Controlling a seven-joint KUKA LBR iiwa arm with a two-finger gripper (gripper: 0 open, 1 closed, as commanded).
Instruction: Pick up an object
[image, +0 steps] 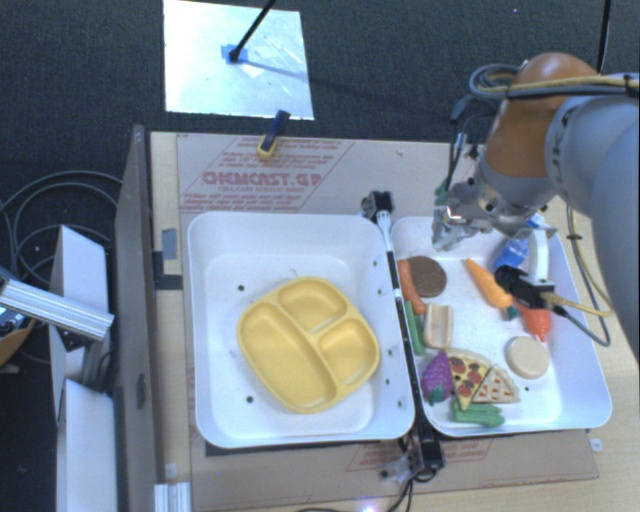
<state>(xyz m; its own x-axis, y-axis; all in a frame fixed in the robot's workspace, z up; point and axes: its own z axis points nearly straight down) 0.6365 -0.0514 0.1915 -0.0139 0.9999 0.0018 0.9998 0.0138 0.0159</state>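
**A:** Gripper (450, 236) status?

**B:** It's low over the far corner of the right bin (572, 385), on the divider side and close to the rim. I can't tell whether it's open or closed because the wrist blocks that. Nothing is visibly in it.

**A:** Nearest target?

**B:** Brown disc (428, 276), just in front of the gripper toward the divider. The orange carrot (488, 283) is near on the other side. The rest is further forward: bread slice (438, 325), purple grapes (436, 375), pizza slice (480, 380), round biscuit (526, 356). The left bin (222, 400) holds a yellow divided tray (307, 343), well apart.

**A:** Failure modes?

**B:** My read, in order:
- **Empty grab:** A straight descent from here probably lands on bare floor behind the disc.
- **Wall strike:** The corner leaves little margin, so a small offset could clip the bin wall.
- **Flat disc:** It looks flat and low, with little edge to grip. A close could skid over the top or jam into the floor.
- **Neighbour piece:** An orange stick piece (407, 285) lies just beside the disc against the divider. I can't tell if they touch. It could get dragged along or block one side.
- **Carrot:** It's tapered and round, so it's likely to roll or squirt out under a squeeze.
- **Bystander:** A blue-and-white item (520, 248) sits close by the wrist, and a sideways move could knock it.
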